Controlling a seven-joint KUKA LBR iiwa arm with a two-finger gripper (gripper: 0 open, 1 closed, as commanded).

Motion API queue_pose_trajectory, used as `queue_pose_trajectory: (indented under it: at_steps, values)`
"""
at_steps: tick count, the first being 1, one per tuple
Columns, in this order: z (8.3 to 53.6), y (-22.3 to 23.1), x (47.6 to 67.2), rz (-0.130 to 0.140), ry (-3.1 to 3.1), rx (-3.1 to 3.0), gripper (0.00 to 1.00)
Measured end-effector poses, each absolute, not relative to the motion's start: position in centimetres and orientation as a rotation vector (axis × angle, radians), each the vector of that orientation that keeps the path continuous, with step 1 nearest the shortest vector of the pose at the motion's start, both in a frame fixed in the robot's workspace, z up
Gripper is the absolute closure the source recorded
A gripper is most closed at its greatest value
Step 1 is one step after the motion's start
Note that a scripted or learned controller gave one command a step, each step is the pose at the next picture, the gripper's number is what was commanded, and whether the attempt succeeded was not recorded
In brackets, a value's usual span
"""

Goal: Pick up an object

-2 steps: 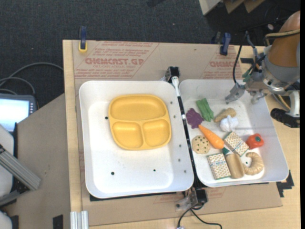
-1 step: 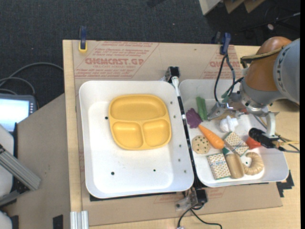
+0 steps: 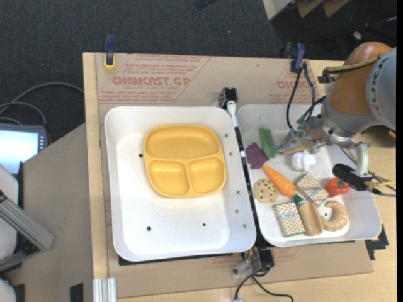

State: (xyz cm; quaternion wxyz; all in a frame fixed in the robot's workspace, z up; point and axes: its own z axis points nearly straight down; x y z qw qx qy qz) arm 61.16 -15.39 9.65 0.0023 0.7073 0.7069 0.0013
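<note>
Objects for picking lie in the right bin [image 3: 371,231]: one green pod [image 3: 268,142], one purple piece [image 3: 254,155], one carrot [image 3: 279,179], one cookie [image 3: 265,191], one white lump [image 3: 304,161], one tomato [image 3: 337,185], one bread roll [image 3: 308,217], one pretzel-like ring [image 3: 335,214] and two patterned packets [image 3: 289,219]. The left bin [image 3: 119,168] holds one yellow plate [image 3: 185,159] with three compartments. Both bins rest side by side on the desk [image 3: 151,74]. The arm [image 3: 362,90] enters from the right, and the pincer [image 3: 308,145] sits low over the white lump; its opening cannot be told, and no object is visibly held.
</note>
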Motion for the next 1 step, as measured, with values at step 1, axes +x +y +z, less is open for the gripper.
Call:
queue_pose_trajectory:
  at_steps: [1]
  values:
    - [19.11,-7.95,59.65,0.012,2.225,2.209,1.00]
